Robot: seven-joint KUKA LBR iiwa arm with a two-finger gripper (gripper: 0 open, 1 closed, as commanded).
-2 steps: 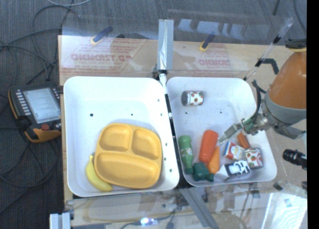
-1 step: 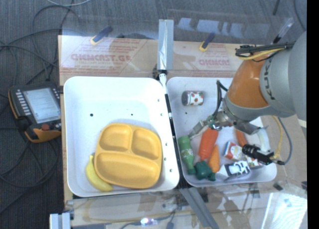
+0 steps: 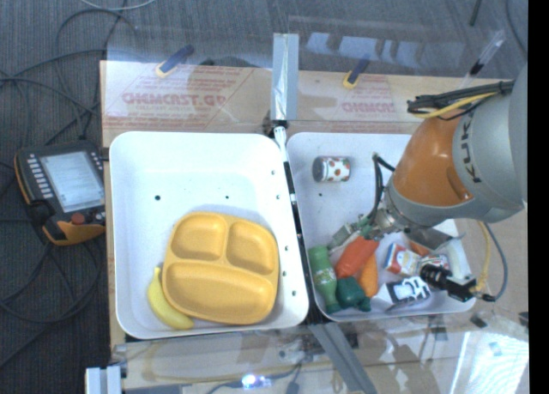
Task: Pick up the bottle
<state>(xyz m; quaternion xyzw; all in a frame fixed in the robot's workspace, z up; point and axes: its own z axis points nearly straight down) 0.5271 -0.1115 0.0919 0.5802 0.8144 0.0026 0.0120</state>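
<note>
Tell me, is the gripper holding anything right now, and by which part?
Cannot be told: the arm hides the gripper above the right bin.

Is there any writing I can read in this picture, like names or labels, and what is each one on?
"KU", the start of a brand name cut off by the arm's curve: on the orange band of the robot arm.
Faint reddish lettering on the cardboard sheet behind the bins: too washed out to read.
Small can in the right bin: label print too small to read.
Handheld control pendant left of the bench: screen text too small to read.
</note>
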